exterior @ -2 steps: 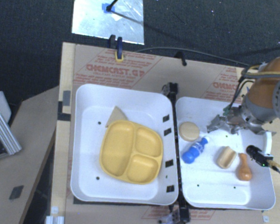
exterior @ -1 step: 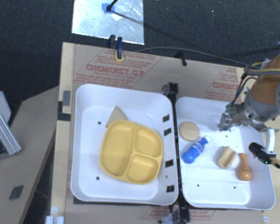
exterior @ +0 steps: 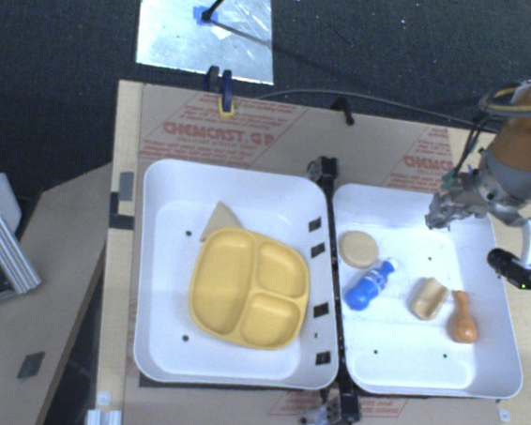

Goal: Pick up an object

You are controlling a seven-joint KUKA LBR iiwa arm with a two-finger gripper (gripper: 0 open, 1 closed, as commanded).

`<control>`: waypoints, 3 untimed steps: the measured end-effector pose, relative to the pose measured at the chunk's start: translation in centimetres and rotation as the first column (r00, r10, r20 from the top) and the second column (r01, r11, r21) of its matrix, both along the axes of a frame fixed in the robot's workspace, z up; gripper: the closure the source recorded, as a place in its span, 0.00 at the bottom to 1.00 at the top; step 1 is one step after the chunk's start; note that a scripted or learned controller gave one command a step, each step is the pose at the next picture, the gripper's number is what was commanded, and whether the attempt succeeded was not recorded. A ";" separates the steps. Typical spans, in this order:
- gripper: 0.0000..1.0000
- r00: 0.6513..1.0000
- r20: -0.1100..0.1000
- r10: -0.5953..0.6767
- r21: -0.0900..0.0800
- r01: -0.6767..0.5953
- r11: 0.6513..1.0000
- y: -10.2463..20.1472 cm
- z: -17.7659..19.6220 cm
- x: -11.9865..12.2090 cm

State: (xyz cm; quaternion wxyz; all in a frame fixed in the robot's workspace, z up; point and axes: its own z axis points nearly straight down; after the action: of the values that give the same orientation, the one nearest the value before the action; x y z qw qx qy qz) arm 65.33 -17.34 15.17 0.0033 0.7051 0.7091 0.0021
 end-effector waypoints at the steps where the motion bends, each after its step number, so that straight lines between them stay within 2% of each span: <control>1: 1.00 1.000 -0.001 0.000 0.000 0.000 1.000 0.2 4.5 -0.2; 2: 1.00 1.000 0.000 0.000 0.000 0.000 1.000 0.5 10.4 -0.9; 3: 1.00 1.000 -0.008 0.002 0.002 -0.002 1.000 5.6 9.1 -2.0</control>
State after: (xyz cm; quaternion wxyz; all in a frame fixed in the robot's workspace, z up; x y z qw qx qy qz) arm 63.29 -11.74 24.29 -0.0002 0.7044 0.7098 0.0003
